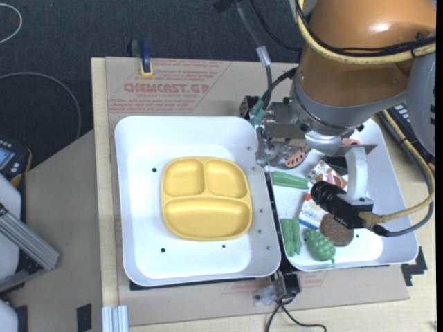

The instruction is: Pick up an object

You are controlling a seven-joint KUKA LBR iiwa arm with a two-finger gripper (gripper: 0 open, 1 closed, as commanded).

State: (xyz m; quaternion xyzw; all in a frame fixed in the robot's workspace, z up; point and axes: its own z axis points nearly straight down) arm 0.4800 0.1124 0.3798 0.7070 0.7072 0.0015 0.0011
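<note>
End effector (277, 144) sits low at the upper left corner of the right bin (398, 185), right of frame centre; its state cannot be told, the wrist hiding it. Candidate objects crowd that bin's lower left: green bean pods (292, 234), a green bumpy piece (320, 244), a brown disc (338, 231). The left bin (138, 185) holds a yellow divided tray (205, 198), presumably a drop target.

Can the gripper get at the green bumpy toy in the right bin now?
Probably yes. The green bumpy toy lies uncovered near the right bin's front edge, though a brown disc touches it and the gripper hangs over the bin's far end.
</note>
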